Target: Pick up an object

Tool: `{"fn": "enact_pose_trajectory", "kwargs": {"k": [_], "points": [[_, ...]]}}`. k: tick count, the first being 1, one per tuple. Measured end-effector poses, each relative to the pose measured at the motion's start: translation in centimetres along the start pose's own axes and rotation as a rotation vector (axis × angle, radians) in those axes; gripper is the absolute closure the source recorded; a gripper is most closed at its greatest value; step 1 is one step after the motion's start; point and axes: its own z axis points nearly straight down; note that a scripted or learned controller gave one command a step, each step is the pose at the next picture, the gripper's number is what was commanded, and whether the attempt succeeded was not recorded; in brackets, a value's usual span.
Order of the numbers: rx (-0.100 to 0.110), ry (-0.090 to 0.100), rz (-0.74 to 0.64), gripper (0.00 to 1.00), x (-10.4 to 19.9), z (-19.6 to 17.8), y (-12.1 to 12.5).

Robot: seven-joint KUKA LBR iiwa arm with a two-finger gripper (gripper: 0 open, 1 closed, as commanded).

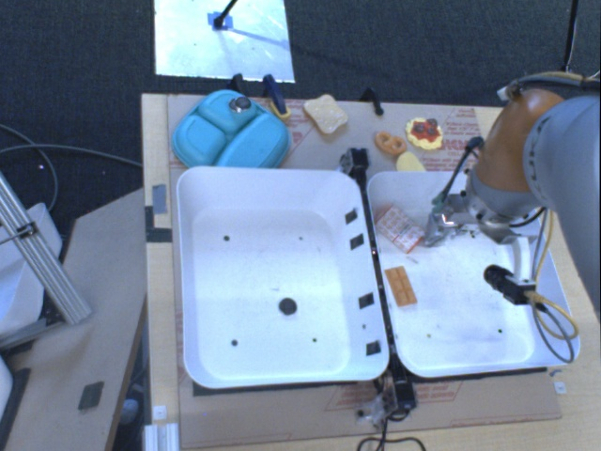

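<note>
Two candidates lie in your right bin (526, 346): a pink packet (398, 227) at its upper left, an orange wafer (402, 287) below. Gripper (439, 230) hovers just beside the packet; finger spread unreadable, seemingly nothing pinched. Step: approach. Next: lower, close.

one fixed camera looks down on the bench (160, 280) from above, at a slant, standing well back so that both white bins fit whole. the left bin (202, 191) fills the middle, the right bin (526, 355) sits toward the right side. dark floor (84, 54) lies along the top. the arm (554, 148) comes in from the right edge.
</note>
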Motion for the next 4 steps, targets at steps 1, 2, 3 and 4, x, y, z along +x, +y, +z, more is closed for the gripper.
{"fn": "enact_pose_trajectory", "kwargs": {"k": [1,2,3,4], "points": [[-0.002,0.000,0.000,1.00,4.8,0.1,4.7],[-0.001,-0.002,0.008,1.00,2.6,0.1,5.4],[0.002,0.000,0.003,1.00,4.6,0.1,5.3],[0.002,-0.001,0.004,1.00,4.3,0.1,5.3]]}}
